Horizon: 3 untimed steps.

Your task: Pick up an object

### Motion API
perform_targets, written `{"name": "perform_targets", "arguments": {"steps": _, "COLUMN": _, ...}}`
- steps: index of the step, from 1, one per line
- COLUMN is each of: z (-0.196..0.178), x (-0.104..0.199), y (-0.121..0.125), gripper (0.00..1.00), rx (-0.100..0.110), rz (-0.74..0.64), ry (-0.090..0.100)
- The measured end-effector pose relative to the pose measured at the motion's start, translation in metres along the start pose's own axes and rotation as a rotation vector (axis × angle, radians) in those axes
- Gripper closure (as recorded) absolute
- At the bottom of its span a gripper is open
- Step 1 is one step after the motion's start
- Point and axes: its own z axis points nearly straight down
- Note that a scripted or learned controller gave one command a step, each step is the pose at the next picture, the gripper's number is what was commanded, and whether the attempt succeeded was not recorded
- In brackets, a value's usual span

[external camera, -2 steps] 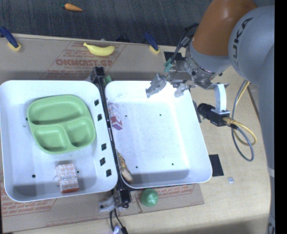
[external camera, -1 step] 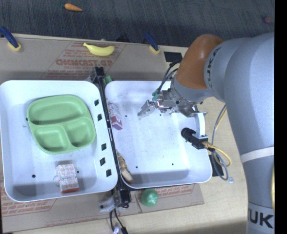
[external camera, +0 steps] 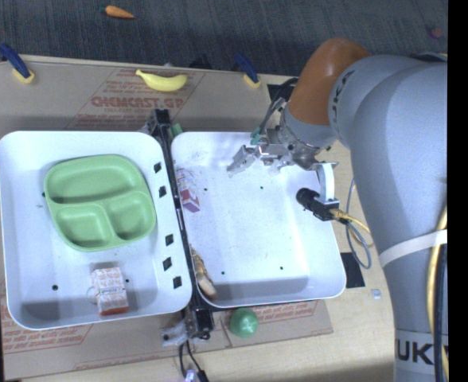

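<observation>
Cardboard-covered bench (external camera: 130, 102), two white bins (external camera: 11, 213), dark carpet (external camera: 218, 14) beyond, pincer (external camera: 242, 161) state unclear

— What does the arm (external camera: 393, 181) look like?
— Thick, rounded grey casing, with an orange band (external camera: 325, 74) above the wrist.
— Any markings or cables?
— White letters "UK" low on the base, a pale stripe across the body, yellow cable (external camera: 357, 229) looping beside it.

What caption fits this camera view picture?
Robot pincer hovers over right bin; green tray sits in left bin.
</observation>
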Motion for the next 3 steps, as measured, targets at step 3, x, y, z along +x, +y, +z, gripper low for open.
{"name": "perform_targets", "arguments": {"steps": 3, "z": 0.029, "x": -0.043, "y": 0.001, "gripper": 0.00, "rx": 0.002, "rz": 0.000, "ry": 0.000}}
